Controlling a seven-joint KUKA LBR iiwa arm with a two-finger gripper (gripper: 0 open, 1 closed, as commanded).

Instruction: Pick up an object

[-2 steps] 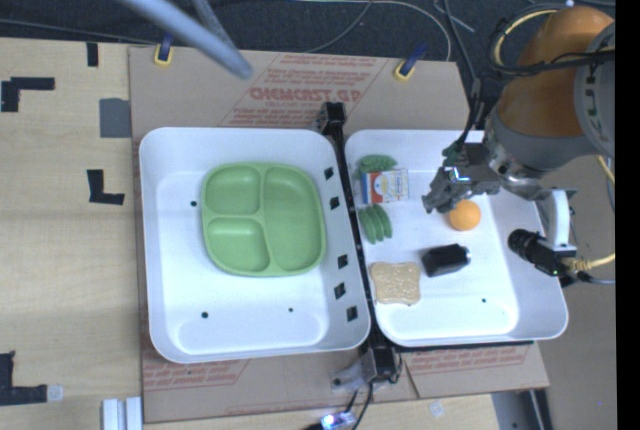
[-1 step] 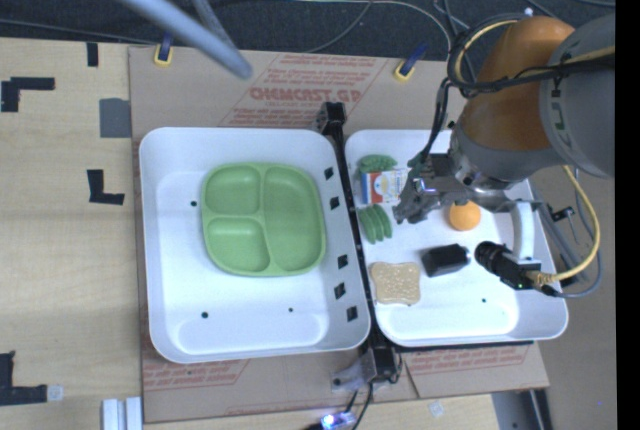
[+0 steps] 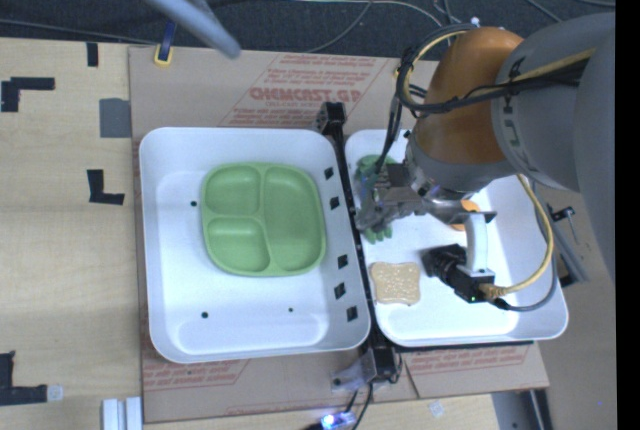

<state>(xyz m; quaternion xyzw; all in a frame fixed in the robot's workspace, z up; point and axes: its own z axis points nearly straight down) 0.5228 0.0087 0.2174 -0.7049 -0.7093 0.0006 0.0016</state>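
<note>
Two bins sit side by side: the left bin (image 3: 160, 248) carries a green tray (image 3: 264, 219); the right bin (image 3: 520, 318) holds toast (image 3: 396, 283) and a green object (image 3: 372, 170). Our gripper (image 3: 385, 208) hangs low over that green object; we cannot tell its grip. Nothing looks lifted yet, so we judge the pick unfinished.

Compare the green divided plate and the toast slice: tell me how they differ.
The green divided plate is green with rounded compartments; the toast slice is tan and speckled. The plate is much larger than the toast. The plate lies in the left bin, the toast in the right bin. Both lie flat.
</note>
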